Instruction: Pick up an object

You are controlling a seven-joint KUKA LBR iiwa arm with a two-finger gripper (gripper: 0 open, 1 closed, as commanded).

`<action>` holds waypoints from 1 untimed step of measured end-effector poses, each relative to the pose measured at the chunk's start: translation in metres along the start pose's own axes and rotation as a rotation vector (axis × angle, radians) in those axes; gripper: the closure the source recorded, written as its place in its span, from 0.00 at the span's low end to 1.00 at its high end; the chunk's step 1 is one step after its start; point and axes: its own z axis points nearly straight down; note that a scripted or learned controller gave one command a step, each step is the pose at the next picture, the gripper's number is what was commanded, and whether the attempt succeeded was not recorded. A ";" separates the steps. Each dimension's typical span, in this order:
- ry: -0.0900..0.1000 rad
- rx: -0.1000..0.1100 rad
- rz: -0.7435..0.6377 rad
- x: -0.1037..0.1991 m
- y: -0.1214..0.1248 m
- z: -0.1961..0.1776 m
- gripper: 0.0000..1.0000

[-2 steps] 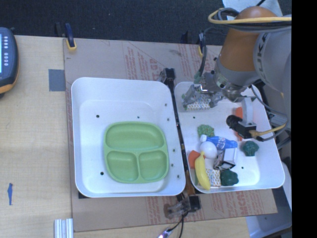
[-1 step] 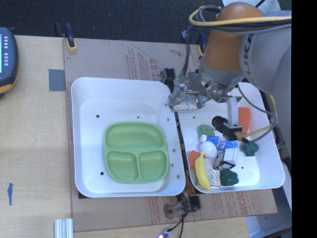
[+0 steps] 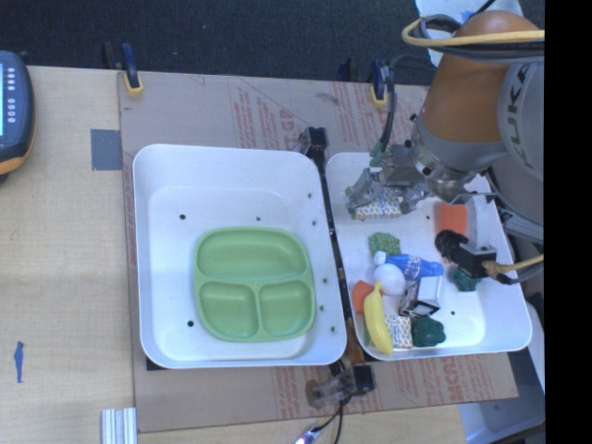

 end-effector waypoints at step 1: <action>0.001 0.003 -0.012 0.068 -0.023 -0.005 1.00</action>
